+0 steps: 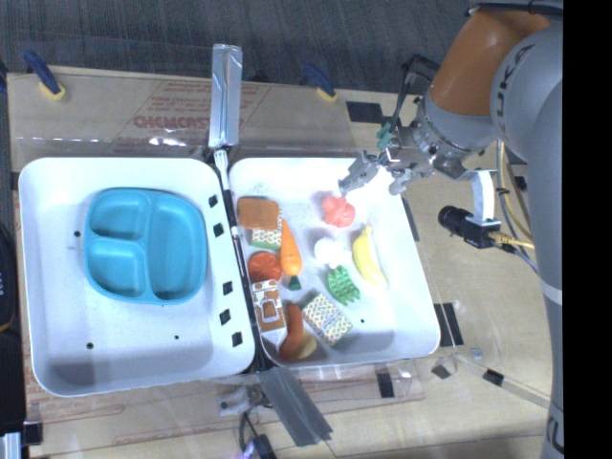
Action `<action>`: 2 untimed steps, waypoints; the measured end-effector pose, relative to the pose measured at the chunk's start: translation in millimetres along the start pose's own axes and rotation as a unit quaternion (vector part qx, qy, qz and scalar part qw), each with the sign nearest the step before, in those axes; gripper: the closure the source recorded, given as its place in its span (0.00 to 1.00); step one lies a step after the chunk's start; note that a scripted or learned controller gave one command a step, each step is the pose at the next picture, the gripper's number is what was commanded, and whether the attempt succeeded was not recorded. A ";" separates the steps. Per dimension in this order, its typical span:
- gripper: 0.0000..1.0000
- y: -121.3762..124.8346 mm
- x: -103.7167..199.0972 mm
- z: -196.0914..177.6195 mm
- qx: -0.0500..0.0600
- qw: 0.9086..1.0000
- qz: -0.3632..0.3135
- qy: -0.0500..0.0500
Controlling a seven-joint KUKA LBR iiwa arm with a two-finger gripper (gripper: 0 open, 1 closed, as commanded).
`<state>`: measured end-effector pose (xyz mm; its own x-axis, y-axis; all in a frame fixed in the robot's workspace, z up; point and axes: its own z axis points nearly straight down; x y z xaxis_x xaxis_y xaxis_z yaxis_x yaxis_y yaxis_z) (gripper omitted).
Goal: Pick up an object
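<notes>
The right bin [406,285] holds several toy foods: a pink-red piece [337,210], a white egg [328,251], a banana [368,257], a green piece [342,285], a carrot [290,247], a brown toast [258,211], a tomato [266,266], a sausage [295,323] and a checkered block [328,319]. My gripper [376,180] hangs over the bin's far right corner, just up and to the right of the pink-red piece. It is open, with nothing between its fingers.
The left bin [57,333] holds a blue divided plate [148,244]. A metal post [226,94] rises at the far end of the divider between the bins. The arm's grey body and orange band [478,55] stand over the bench's right side.
</notes>
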<state>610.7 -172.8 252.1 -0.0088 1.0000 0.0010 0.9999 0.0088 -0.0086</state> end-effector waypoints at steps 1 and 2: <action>0.00 -14.4 60.2 146.2 0.001 0.998 -0.061 0.000; 1.00 -14.0 59.5 139.7 0.003 0.998 -0.062 0.000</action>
<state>595.0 -113.3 112.6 -0.1324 0.9912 0.0023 0.9911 0.1324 -0.0148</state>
